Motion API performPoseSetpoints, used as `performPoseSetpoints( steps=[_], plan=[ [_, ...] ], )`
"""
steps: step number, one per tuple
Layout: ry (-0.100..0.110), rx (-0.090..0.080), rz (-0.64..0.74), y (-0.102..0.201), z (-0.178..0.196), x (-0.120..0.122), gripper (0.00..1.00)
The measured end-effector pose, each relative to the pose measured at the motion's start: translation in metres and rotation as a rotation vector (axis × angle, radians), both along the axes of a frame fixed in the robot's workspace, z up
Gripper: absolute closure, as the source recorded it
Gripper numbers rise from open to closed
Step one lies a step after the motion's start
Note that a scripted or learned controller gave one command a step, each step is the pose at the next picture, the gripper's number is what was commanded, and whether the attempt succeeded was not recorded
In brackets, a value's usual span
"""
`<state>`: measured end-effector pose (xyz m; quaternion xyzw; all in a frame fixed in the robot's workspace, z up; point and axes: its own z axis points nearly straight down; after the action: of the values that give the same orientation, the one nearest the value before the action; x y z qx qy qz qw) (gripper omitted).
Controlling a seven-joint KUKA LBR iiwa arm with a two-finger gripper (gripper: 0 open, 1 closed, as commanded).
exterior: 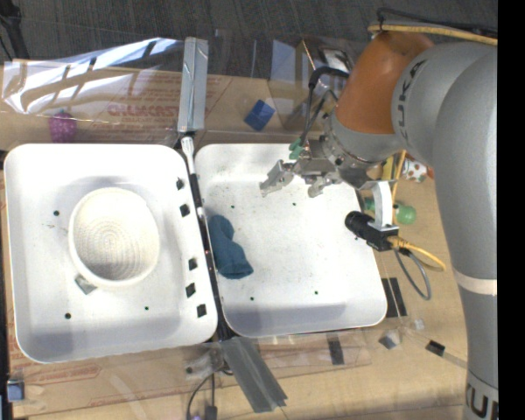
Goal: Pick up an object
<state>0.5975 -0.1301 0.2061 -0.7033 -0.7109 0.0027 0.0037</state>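
The gripper (290,178), open and empty, hovers well beyond the cloth (228,248); it should centre over the cloth before descending.

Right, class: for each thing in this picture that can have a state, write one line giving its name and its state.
gripper: above the right bin's upper part, nothing visibly held.
blue cloth: crumpled, lying at the right bin's left edge.
white bowl: lying in the left bin; which way up is unclear.
right bin: flat on the bench.
left bin: flat on the bench beside it.
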Motion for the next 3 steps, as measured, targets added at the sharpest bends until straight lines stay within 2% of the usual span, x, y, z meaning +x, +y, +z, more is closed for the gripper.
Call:
performPoseSetpoints(
  steps=[1, 2, 3],
  plan=[
    [-0.006, -0.002, 0.058, 0.031, -0.117, -0.015, 0.00],
    [-0.002, 0.002, 0.164, 0.027, -0.117, -0.085, 0.00],
    [0.003, 0.003, 0.171, 0.026, -0.110, -0.085, 1.00]
  ],
)
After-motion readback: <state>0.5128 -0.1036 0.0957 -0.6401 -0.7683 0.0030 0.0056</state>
